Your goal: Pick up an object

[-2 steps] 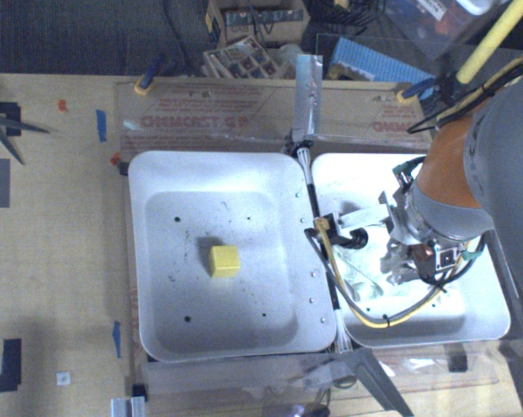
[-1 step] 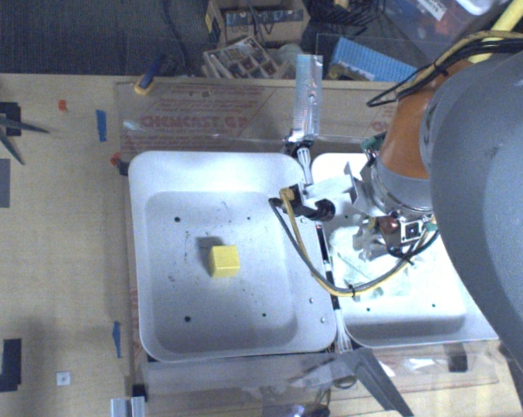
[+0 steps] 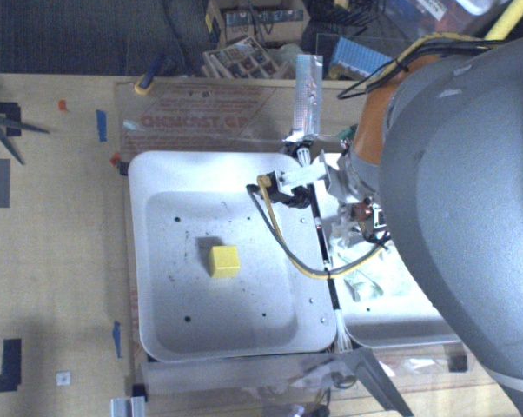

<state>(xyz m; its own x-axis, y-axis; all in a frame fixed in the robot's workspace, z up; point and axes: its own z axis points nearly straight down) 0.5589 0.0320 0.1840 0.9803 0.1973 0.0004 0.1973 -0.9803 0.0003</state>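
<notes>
A small yellow cube [image 3: 224, 261] lies alone on the floor of the left bin [image 3: 157, 181], a little left of its middle. The grey arm with its orange band [image 3: 368, 137] hangs over the seam between the two bins. The gripper [image 3: 353, 231] sits below the wrist, over the left edge of the right bin [image 3: 400, 324], well to the right of the cube. The arm's bulk hides most of the gripper. A yellow cable [image 3: 283, 237] loops from the wrist out over the left bin's right side.
Pale, partly see-through items [image 3: 364, 285] lie in the right bin beside the divider [image 3: 328, 268]. A cardboard sheet [image 3: 201, 111] lies behind the bins. Small tools and blue markers are scattered on the bench at the left.
</notes>
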